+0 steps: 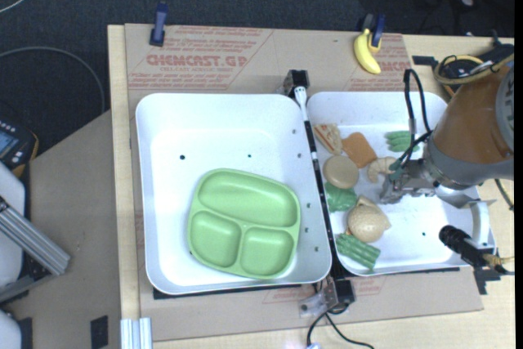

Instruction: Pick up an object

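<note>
One green tray (243,222), two white bins (163,176); gripper (392,185) state cannot be told.

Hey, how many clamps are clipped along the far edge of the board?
2: one blue clamp near the far left corner, another clamp beside the banana. Others may be hidden.

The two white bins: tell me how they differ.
The left bin bears one big thing, a green divided tray; the right bin bears a heap of small items. The arm's hand is over the right bin, not the left bin. Both are shallow, white and side by side.
</note>
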Motion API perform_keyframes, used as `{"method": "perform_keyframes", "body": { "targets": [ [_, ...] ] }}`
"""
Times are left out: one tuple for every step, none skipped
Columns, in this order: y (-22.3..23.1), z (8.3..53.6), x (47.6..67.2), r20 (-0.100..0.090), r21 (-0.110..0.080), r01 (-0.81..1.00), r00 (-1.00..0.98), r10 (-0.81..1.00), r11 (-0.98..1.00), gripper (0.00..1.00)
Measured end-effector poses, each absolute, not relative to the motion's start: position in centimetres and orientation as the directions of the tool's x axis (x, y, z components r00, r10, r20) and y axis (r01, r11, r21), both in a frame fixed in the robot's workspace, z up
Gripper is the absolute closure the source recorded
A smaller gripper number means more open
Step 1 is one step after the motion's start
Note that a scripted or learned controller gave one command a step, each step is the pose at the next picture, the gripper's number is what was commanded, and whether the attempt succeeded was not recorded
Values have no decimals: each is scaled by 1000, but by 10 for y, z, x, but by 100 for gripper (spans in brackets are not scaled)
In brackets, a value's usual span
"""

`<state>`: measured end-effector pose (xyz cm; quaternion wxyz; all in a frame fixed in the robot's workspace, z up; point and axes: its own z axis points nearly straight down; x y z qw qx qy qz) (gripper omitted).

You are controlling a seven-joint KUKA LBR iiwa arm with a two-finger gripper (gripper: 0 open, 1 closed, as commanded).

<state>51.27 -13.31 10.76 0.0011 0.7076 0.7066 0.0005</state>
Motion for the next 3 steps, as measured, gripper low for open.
{"method": "perform_keyframes", "body": {
  "targets": [
    [-70,189,479,1,5,1000,-5,1000,5,100],
    [-104,108,486,-5,23,1000,-1,1000,1,100],
    [-105,117,487,-7,27,1000,2,1000,-2,100]
  ]
}}
